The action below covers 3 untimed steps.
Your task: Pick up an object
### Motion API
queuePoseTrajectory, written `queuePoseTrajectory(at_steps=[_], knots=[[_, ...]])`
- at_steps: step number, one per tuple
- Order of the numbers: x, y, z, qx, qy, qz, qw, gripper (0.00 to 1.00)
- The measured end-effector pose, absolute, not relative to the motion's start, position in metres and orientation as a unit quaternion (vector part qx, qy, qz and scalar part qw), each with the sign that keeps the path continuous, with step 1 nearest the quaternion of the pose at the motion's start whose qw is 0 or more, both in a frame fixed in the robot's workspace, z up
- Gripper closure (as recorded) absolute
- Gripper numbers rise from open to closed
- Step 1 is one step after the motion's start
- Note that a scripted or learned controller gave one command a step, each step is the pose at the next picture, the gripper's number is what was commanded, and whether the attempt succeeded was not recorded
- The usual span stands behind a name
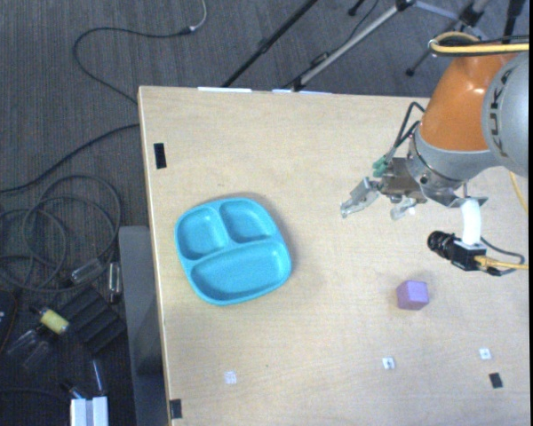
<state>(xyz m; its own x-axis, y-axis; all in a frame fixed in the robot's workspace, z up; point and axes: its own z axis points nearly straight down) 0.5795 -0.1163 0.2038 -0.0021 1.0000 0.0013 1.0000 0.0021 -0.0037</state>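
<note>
Our gripper (pixel 377 204) hangs over the light wooden table (pixel 338 344), out on the right side, and its two metal fingers (pixel 359 200) are spread apart with nothing between them. We see the fingers pointing toward the left, out from the grey arm (pixel 475 122) with its big orange band.

We spot a small purple cube (pixel 413 295) sitting on the table, below the gripper and a little to the right. It is near the gripper but not touching it. Bare table is all around the cube, so no other thing crowds it.

We see a blue plate with three sections (pixel 234 249) lying flat on the left part of the table. It is well apart from the cube and from the gripper. A wide stretch of bare wood lies between them. The plate sits near the table's left edge but stays inside it.

Past that left edge we see dark carpet with black cables (pixel 44 211) curling on it.
</note>
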Motion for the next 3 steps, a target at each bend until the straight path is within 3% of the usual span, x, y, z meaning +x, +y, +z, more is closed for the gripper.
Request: queuePoseTrajectory(at_steps=[1, 2, 3], knots=[[0.624, -0.176, 0.201, -0.660, -0.751, 0.0015, 0.000, 0.00], [0.565, -0.217, 0.220, -0.605, -0.797, 0.0006, 0.000, 0.00], [0.486, -0.170, 0.261, -0.723, -0.691, 0.0004, 0.001, 0.00]])
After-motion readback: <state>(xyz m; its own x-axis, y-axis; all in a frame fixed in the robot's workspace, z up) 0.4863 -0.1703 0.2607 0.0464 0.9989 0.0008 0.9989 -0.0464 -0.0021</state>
